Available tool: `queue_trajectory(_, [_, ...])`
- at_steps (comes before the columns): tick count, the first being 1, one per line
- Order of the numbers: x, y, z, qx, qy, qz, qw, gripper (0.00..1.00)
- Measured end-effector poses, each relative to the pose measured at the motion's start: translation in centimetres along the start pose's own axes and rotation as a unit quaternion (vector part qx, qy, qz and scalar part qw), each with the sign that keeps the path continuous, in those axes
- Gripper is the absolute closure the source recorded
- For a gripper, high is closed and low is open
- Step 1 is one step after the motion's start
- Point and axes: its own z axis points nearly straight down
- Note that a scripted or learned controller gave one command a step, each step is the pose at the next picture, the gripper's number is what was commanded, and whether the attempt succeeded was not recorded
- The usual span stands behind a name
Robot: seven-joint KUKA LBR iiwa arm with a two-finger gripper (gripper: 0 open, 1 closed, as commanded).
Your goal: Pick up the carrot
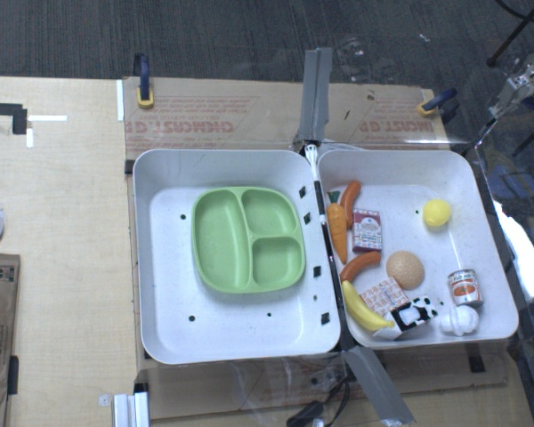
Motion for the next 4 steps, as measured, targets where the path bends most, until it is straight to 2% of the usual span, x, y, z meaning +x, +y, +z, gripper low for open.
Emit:
queue_trajectory(1, [0.0, 0.0, 0.3, 0.0, 0.0, -0.085, 0.9964, 1.0])
queue_trajectory(2, [0.0, 0.0, -0.4, -0.001, 0.0, -0.215, 0.9765, 1.0])
queue_trajectory(3, [0.3, -0.6, -1.0, -0.001, 0.0, -0.308, 0.9514, 1.0])
queue_trajectory(4, [0.3, -0.8, -0.7, -0.002, 0.0, -0.452, 0.8919, 1.0])
